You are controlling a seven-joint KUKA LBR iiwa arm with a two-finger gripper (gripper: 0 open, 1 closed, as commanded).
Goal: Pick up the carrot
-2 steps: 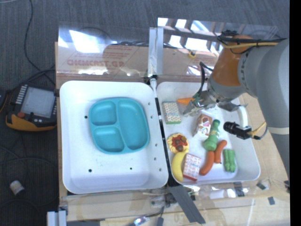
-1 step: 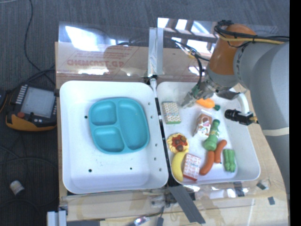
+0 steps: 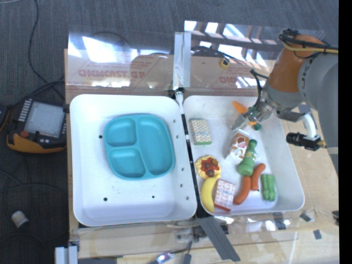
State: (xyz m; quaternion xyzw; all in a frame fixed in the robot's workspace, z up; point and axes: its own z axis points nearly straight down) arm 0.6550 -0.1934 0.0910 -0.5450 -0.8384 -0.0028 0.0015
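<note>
A: Start at the near edge. What's in the right bin (image 3: 286, 199)?

B: Nearest, a banana (image 3: 207, 194) by the divider, touching a small red-and-white box (image 3: 224, 195). Just right of that box, two sausages (image 3: 249, 183) lying at a slant, then a green pepper (image 3: 268, 186) beside them.

A: Next row back?

B: A little pizza slice (image 3: 208, 167) above the banana. A green bottle (image 3: 248, 159) tilted, its base touching the upper sausage. A small carton (image 3: 237, 146) just left of the bottle's neck.

A: Further?

B: A patterned box (image 3: 201, 131) near the divider. Then the carrot (image 3: 240, 107), orange, at the far part of the right bin, lying on the bin floor.

A: And the hand?

B: The hand (image 3: 252, 117) sits right at the carrot, just on its right side, touching or nearly. Can't tell if the fingers are open or closed, too small and blurred. Can't see the carrot between them.

A: Left bin (image 3: 88, 202)?

B: A blue divided plate (image 3: 137, 146) in the middle.

A: Off the tabletop?

B: A handheld controller (image 3: 34, 125) on the floor, left.
</note>
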